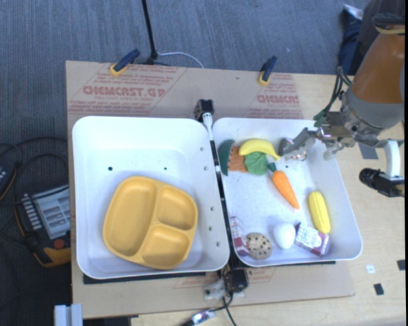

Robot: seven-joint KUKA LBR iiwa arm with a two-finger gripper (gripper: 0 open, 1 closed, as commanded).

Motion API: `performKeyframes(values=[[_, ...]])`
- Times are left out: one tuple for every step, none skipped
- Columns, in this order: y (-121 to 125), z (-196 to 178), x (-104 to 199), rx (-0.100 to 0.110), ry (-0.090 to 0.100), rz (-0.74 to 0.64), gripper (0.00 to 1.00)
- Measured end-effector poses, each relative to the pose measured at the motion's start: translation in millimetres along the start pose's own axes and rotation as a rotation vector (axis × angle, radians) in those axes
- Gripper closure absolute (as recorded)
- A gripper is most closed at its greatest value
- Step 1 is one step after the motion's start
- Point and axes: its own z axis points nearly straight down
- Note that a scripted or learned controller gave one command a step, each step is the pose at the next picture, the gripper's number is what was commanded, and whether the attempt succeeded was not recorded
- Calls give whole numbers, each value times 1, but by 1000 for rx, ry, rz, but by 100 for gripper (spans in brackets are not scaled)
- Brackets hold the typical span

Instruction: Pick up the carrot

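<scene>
Reaching in from right, jaws (294, 148) apart, empty, above carrot (284, 187) in right bin (340, 182).

There are 2 white bins: 1 on the left (88, 155) and 1 on the right (343, 202). The left bin holds 1 yellow tray (151, 221) with 3 compartments. The right bin holds 8 things: 1 carrot (284, 188), 1 banana (258, 147), 1 corn cob (318, 211), 1 white egg (284, 236), 1 cookie (258, 245), 1 small red and white packet (311, 239) at the near right, 1 green leafy piece (258, 162) and 1 dark green piece (226, 156) at the far left. 2 clamps with yellow jaws sit on the bench's far edge, 1 left (124, 61) and 1 right (266, 71).
</scene>
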Motion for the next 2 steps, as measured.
performKeyframes(values=[[-7,144,26,-7,-1,-95,0],[-9,137,26,0,-1,-93,100]])
